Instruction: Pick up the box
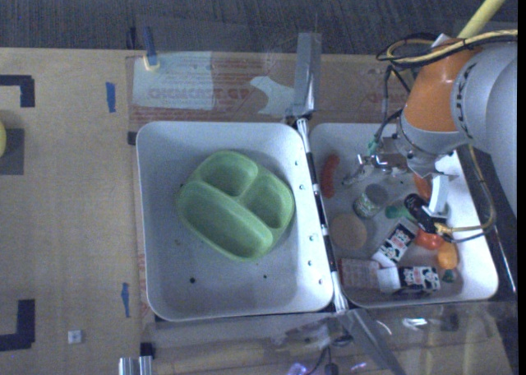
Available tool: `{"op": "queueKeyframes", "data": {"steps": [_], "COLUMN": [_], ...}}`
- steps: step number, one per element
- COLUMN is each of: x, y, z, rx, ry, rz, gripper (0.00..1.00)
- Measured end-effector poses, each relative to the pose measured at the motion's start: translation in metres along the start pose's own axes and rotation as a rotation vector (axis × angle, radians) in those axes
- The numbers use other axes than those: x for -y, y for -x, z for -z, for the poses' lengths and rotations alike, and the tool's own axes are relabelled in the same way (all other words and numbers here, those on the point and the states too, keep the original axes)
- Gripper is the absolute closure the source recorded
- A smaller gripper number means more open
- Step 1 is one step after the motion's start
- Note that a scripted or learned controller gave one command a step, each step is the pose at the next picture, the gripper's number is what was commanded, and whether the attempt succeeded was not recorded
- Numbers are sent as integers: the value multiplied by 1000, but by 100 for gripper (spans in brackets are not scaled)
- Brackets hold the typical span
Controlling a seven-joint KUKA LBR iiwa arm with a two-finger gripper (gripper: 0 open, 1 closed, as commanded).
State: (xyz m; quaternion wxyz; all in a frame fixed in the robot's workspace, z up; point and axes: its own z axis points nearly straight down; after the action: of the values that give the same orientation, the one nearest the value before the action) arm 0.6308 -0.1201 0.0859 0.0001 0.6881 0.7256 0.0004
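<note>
A small black-and-white box (399, 242) lies tilted in the middle of the right bin (485, 279). A similar printed box (420, 279) lies near that bin's front wall, and a flat pinkish box (359, 271) sits to its left. My gripper (366, 166) hangs over the back half of the right bin. It is above a grey-green can (371, 200) and up and to the left of the black-and-white box, apart from it. Nothing is visibly held.
The right bin also holds a red sausage-shaped thing (329, 174), a brown round disc (349, 232) and orange pieces (429, 241) crowded near the boxes. A green divided plate (234, 205) lies in the left bin (156, 283). The grey arm with its orange band (436, 98) covers the right bin's back right.
</note>
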Motion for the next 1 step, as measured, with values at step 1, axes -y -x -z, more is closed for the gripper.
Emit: {"op": "queueKeyframes", "data": {"steps": [1], "x": [-2], "y": [1], "z": [11], "rx": [1], "ry": [5], "rz": [0], "gripper": [100]}}
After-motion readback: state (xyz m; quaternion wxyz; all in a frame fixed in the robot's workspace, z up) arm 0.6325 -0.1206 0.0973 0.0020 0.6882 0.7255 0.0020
